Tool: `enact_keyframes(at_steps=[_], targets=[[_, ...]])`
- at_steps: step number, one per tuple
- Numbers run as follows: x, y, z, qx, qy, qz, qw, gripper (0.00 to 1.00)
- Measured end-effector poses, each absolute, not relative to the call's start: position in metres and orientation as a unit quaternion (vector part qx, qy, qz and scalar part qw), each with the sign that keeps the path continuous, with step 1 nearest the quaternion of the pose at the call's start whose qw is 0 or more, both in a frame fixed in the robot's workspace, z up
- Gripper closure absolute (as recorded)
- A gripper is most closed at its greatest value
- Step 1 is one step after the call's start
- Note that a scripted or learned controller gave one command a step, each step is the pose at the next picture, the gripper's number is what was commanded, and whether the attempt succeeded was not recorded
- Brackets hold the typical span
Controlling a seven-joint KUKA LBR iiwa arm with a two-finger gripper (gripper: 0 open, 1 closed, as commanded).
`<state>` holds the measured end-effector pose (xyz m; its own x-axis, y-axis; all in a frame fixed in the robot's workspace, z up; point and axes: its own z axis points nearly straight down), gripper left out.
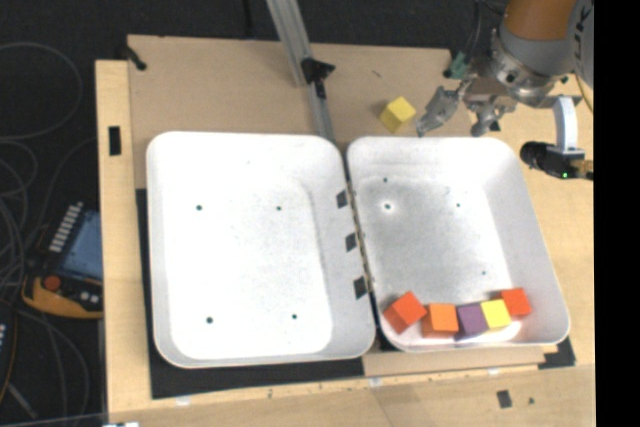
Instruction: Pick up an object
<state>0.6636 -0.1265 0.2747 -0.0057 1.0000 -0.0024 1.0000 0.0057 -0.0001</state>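
Note:
My gripper (461,114) hangs over the far rim of the right bin (455,215), its two fingers spread apart with nothing between them. A yellow cube (398,113) lies on the bench just outside that bin, left of the gripper. Along the right bin's near edge sits a row of cubes: a red-orange one (405,311), an orange one (441,317), a purple one (471,319), a yellow one (496,314) and another red-orange one (516,302).
The left bin (245,245) lies beside the right one. A slanted metal rail (285,10) runs from the top of the view down to the gap between the bins. Cables and a handheld controller (62,290) lie off the bench at left.

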Motion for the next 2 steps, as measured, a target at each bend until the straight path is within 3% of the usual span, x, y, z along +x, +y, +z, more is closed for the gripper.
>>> enact_keyframes(at_steps=[1, 2], targets=[[0.678, -0.202, 0.181, 0.709, 0.705, -0.0026, 0.000, 0.00], [0.617, -0.209, 0.096, 0.708, 0.706, -0.0029, -0.003, 0.00]])
